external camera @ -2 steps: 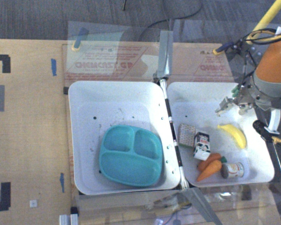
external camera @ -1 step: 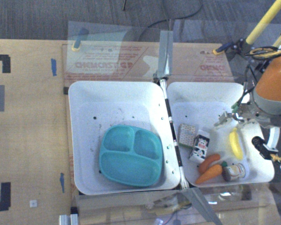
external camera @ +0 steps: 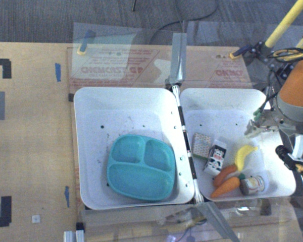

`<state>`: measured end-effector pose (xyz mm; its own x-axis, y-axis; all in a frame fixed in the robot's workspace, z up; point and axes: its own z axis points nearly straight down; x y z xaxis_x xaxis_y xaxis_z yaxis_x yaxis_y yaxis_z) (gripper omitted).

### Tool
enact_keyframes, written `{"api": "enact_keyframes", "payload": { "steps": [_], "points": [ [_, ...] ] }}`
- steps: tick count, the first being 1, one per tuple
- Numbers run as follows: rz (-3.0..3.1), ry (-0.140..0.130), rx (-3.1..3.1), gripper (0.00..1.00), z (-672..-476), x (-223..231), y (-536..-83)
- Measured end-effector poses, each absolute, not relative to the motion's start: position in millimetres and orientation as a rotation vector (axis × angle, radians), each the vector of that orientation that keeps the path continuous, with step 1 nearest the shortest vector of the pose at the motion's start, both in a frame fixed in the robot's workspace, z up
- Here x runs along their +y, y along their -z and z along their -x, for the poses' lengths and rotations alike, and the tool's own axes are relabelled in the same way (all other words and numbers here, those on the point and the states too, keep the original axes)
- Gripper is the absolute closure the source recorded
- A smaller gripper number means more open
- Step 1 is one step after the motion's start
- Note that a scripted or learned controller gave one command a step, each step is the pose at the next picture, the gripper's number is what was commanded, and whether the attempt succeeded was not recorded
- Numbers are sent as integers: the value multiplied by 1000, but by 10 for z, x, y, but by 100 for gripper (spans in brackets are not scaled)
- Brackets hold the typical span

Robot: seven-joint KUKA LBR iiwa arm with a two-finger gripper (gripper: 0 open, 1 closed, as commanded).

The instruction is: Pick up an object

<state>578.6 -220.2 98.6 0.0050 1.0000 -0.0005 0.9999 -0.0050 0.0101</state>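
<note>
In the right bin (external camera: 242, 102), near its front edge, lie two carrots (external camera: 226, 181) and a small can (external camera: 253, 184); behind them a banana (external camera: 244, 155), a milk carton (external camera: 215, 158) and a patterned box (external camera: 201, 145). The left bin (external camera: 91, 110) holds a teal divided plate (external camera: 141, 168). The gripper (external camera: 256, 126) hangs over the right bin's right edge; its grip I cannot tell

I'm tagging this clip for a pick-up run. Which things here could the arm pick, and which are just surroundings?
Candidates for picking:
yellow plastic banana
two orange toy carrots
small black-and-white carton
small patterned packet
grey tin can
teal divided plastic tray

Surroundings:
two white bins
wooden bench
blue tape marks
</note>
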Motion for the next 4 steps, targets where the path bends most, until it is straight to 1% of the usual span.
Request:
{"api": "enact_keyframes", "payload": {
  "steps": [1, 2, 3, 4],
  "points": [
    [-2221, -16, 2220, 0, -5795, -2157, -983],
    [-2125, -6, 2305, 0, -5012, -1680, -877],
    [-1883, -6, 2499, 0, -5433, -1405, -880],
    [-2002, -1, 2418, 0, -5595, -1722, -1078]
  ]
}}
